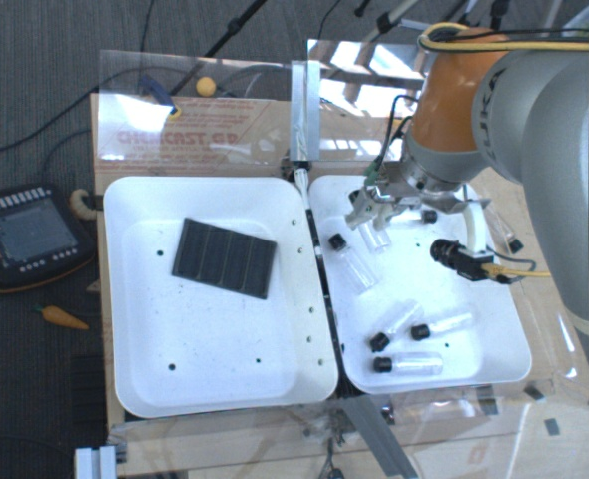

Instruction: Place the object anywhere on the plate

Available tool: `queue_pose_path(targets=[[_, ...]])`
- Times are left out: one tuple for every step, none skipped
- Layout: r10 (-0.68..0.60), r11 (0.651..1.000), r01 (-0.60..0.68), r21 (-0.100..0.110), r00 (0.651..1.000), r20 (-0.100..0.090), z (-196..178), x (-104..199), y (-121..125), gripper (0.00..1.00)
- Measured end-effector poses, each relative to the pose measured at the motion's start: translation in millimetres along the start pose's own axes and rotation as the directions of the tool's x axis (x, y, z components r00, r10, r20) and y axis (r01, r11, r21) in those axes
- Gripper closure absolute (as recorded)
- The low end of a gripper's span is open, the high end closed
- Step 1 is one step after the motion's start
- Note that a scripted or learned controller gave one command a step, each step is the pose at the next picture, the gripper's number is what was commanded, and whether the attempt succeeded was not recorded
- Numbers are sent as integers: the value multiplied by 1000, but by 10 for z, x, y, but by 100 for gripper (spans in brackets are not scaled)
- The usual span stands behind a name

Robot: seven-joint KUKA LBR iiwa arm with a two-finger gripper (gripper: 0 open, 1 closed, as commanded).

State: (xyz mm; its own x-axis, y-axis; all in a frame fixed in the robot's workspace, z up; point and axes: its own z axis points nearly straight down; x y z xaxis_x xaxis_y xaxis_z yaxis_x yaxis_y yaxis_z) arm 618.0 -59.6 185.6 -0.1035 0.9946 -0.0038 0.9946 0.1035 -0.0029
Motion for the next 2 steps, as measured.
queue_pose_path(targets=[[383,924,-383,3,924,-2,-275,858,-273,100],[308,951,-308,1,951,1,29,1351,560,100]])
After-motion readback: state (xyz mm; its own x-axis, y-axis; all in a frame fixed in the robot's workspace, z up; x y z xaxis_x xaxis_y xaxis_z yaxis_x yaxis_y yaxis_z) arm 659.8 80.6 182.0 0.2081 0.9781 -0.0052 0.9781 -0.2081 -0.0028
